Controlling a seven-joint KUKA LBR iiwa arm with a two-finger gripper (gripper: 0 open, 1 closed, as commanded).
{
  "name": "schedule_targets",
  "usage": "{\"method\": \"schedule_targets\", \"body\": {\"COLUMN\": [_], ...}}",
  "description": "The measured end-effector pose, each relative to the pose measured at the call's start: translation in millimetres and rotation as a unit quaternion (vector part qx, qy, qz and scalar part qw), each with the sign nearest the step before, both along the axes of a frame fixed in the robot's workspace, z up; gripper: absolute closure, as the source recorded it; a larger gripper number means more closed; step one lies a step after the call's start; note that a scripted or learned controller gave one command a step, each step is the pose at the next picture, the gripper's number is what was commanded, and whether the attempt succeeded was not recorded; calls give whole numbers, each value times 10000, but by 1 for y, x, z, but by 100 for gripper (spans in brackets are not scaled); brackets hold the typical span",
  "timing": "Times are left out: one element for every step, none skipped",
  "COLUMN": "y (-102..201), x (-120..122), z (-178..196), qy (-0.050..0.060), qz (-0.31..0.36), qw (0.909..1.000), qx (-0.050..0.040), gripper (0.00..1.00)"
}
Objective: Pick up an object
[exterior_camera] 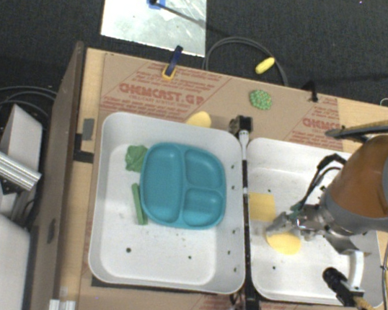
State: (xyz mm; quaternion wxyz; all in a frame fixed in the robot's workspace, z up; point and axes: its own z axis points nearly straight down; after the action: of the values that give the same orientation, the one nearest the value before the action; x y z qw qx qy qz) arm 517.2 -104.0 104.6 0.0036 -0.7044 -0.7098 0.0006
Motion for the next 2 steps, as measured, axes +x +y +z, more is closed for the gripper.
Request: {"method": "schedule_targets", "body": {"y": [-73, -55], "x": [48, 132], "z": [8, 99], "qy": [-67, -115], "qz": [-43, 11], "qw": [10000, 9999], "qx": [-44, -41], "gripper": [0, 0]}}
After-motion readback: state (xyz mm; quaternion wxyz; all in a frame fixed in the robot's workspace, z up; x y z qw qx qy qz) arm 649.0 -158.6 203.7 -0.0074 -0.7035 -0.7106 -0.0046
